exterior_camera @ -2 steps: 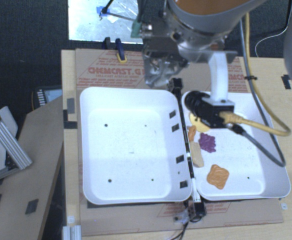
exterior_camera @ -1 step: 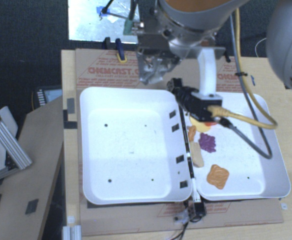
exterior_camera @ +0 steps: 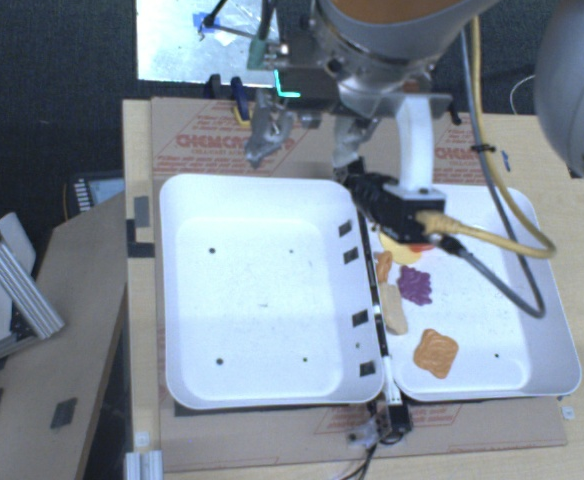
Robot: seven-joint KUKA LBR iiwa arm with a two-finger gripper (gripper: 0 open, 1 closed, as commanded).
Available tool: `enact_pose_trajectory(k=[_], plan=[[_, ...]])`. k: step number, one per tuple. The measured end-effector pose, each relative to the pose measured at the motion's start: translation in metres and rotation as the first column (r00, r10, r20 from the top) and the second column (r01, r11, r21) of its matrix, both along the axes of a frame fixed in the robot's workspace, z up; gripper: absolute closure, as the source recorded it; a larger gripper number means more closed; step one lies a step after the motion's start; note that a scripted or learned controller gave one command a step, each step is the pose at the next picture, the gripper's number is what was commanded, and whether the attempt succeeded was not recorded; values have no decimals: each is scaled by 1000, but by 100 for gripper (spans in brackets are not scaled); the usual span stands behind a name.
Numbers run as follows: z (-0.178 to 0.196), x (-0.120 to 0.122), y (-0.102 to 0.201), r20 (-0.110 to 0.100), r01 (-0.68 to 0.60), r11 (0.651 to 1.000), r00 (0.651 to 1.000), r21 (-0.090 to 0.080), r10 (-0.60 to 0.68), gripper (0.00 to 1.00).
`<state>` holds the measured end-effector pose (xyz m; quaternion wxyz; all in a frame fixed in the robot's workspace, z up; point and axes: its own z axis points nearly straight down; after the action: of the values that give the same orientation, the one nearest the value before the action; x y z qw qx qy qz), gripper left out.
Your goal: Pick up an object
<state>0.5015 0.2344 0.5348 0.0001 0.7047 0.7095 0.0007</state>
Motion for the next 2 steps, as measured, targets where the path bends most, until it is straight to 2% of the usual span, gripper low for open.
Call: enact_pose_trajectory(k=[1,2], plan=[[12,0,0,2,-3,1000,1000,2,3,100],[11,0,0,2,-5,1000,1000,1,5,0]])
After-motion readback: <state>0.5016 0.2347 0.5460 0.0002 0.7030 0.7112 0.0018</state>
